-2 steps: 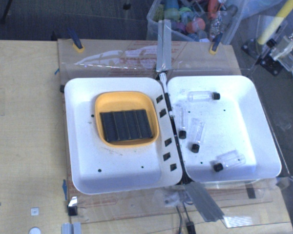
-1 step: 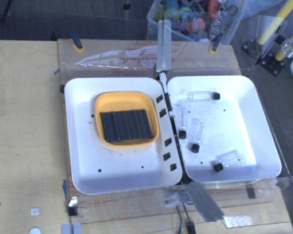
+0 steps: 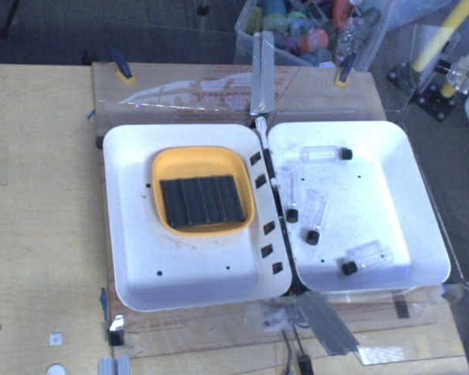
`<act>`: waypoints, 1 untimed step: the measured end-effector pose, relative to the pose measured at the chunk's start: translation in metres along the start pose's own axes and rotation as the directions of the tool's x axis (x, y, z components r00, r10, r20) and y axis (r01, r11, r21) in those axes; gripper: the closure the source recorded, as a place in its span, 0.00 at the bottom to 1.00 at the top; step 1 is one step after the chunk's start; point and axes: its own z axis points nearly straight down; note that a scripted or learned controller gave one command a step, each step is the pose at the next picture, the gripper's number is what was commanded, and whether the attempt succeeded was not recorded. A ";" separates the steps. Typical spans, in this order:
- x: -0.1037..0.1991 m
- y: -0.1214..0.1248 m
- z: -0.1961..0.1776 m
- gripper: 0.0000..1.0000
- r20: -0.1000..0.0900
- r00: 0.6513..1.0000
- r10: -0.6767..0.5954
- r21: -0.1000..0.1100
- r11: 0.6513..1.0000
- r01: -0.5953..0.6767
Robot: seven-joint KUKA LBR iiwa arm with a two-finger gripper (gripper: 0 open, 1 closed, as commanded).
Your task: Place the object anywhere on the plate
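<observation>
Lying in right bin [image 3: 410, 209], four vials [image 3: 322, 154]; one slab [image 3: 202, 200] on one plate [image 3: 199, 159]; claw state untellable.

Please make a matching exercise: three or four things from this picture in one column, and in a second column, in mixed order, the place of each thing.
Things:
1. yellow plate
2. dark ridged block
3. capped vial at the far side
4. capped vial at the near side

Places:
A. right bin, near its front rim
B. on top of the plate
C. left bin, on its floor
D. right bin, near its back rim

Pairs: 1-C, 2-B, 3-D, 4-A
</observation>
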 end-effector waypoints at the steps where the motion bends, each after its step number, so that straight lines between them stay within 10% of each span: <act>1: -0.001 -0.001 0.000 1.00 0.001 0.958 -0.286 -0.001 0.958 0.286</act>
